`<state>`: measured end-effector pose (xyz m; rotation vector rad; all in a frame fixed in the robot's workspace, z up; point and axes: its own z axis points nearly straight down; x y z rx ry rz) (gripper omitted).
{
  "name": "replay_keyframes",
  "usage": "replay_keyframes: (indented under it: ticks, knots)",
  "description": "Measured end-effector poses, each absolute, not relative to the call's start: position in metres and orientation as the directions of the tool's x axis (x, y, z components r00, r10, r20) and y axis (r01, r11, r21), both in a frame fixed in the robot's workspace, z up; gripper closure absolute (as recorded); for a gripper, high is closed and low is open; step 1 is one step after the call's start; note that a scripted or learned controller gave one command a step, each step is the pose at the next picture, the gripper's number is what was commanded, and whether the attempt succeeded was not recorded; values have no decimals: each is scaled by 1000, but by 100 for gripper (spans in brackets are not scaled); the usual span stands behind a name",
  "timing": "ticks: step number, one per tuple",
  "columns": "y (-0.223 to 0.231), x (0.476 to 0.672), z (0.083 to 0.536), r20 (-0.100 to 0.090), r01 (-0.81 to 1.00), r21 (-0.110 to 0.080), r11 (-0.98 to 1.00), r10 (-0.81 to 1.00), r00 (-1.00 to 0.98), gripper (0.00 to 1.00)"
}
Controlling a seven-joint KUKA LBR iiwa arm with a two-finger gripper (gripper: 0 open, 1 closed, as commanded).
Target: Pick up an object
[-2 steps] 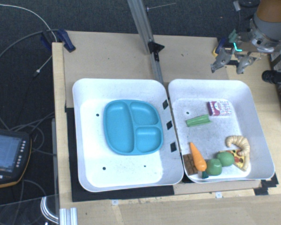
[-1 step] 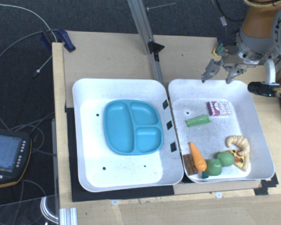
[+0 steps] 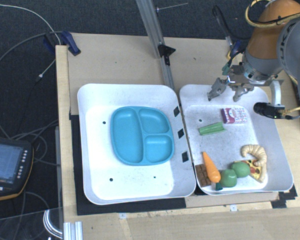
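Upper right of frame, hand [image 3: 226, 90] hangs open and empty over right bin's [image 3: 277, 149] top edge; pink carton [image 3: 234, 115] lies just below it, green stick [image 3: 211, 129] lower left.

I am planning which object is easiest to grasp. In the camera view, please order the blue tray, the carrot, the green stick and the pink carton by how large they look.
1. blue tray, by far the largest.
2. carrot and green stick: they look similar in size, so I do not rank them.
3. pink carton, shorter but wider; close to those two.
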<state>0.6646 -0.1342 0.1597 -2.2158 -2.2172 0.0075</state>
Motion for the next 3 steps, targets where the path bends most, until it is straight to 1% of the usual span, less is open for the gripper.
replay_keyframes:
  ticks: [1, 2, 3]
  knots:
    - [-131, 662, 117, 1, 1000, -7, 1, 1000, -1, 0]
    - [-131, 664, 132, 2, 1000, 1, 1, 1000, -1, 100]
    - [-131, 668, 176, -1, 1000, 7, 1, 1000, -1, 100]
